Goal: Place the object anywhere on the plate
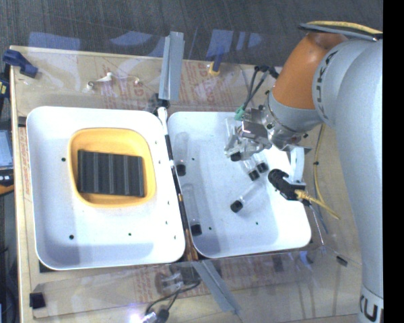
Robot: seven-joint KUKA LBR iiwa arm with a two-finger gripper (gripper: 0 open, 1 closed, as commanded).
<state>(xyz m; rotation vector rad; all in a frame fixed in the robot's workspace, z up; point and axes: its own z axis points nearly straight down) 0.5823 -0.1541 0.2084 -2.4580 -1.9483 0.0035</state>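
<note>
Dark grey ribbed carpet beyond the bench — pale wood top, blue clamp at its left corner.

The only legible mark is part of a dark letter "K", perhaps followed by a "U", on the big grey robot arm casing at the lower right edge. Faint reddish printing runs along the clear taped border of the pale wooden bench, too blurred to read.

Single fixed camera above bench; looks down aslant on both bins.
</note>
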